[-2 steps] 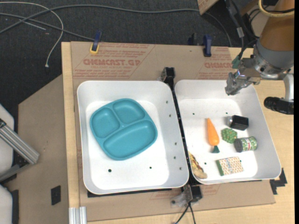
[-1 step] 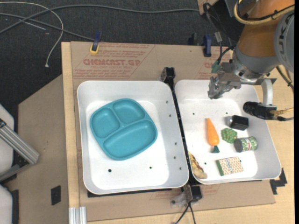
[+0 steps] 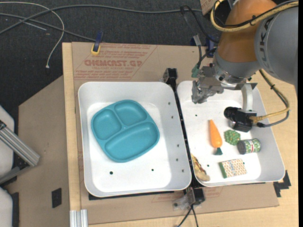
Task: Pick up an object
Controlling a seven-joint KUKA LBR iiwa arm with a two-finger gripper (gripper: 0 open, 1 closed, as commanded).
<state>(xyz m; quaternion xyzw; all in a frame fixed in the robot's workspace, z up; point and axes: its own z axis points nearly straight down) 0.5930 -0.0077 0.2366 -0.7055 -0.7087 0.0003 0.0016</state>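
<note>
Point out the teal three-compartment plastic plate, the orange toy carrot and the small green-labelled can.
teal three-compartment plastic plate (image 3: 125, 130), camera view, middle divider.
orange toy carrot (image 3: 215, 134), camera view, mid-body.
small green-labelled can (image 3: 250, 146), camera view, label side.

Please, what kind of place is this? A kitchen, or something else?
Probably a robotics lab, not a kitchen. The grey arm's gripper hangs over two white bins on a cardboard-covered bench, the toy carrot looks like a practice object, and loose cables lie on the floor.
</note>
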